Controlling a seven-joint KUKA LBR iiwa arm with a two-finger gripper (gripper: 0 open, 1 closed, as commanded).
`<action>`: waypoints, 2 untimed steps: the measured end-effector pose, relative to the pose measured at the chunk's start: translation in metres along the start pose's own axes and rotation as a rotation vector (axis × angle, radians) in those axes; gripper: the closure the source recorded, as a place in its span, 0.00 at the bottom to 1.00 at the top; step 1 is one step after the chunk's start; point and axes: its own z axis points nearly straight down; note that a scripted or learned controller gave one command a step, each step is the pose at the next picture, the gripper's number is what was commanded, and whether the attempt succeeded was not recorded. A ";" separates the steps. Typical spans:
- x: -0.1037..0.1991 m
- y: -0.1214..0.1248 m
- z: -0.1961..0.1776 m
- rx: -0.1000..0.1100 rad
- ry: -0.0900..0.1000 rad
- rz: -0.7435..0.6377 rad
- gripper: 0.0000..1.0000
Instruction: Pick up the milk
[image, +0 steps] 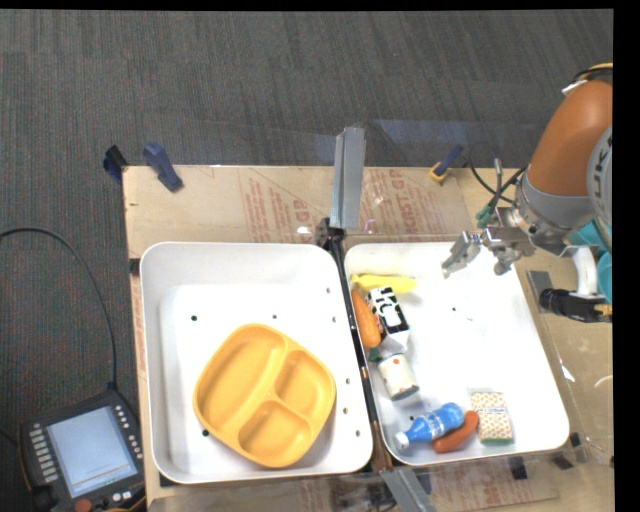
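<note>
My two metal fingers (481, 252) hang spread apart with nothing between them, over the far edge of the right shallow white bin (500, 330). In that bin I count six things: one small white milk carton (398, 375) near the left wall, one black-and-white box (388, 309) beyond it, one yellow banana (382, 283), one orange carrot (367, 318), one blue plastic bottle (431, 425), one patterned snack packet (492, 415). The left white bin (170, 300) holds one yellow divided plate (265, 394).
</note>
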 end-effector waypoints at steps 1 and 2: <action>0.028 0.003 0.107 0.000 0.000 0.062 0.00; 0.114 0.004 0.006 -0.002 0.000 0.043 0.00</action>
